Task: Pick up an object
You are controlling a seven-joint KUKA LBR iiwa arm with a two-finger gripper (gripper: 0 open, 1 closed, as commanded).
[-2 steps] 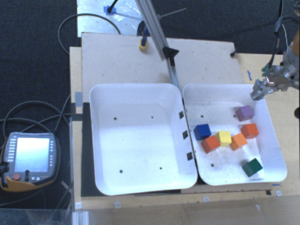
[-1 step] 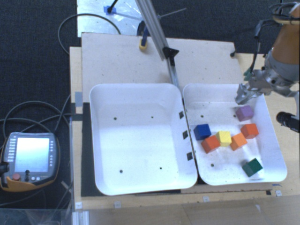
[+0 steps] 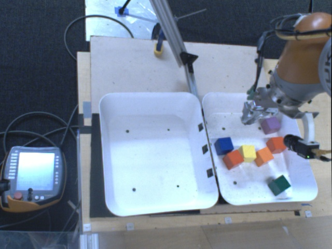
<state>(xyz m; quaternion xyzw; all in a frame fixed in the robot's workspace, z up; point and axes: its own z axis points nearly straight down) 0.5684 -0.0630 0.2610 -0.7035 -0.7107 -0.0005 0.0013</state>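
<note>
Blocks of small, hard-looking coloured material lie scattered in the right-hand shallow white bin, and any of them could serve as the object to pick up. Counted, there are seven: one blue cube, one yellow cube, three orange cubes, one dark green cube and one pale purple block. Judging by their crisp edges and flat faces, they are likely light and stiff, not fragile, and perhaps a little slick, so a grip across two opposite flat sides should hold best; the green cube stands well apart from the others and looks easiest to straddle, while the yellow and orange ones touch or nearly touch and leave little room beside them. The pincer of the grey and orange arm hangs over the upper part of that bin, just beside the purple block, and whether it is released or clenched cannot be told from this angle; nothing is visibly between its tips. The left-hand white bin sits alongside on the worktop.
</note>
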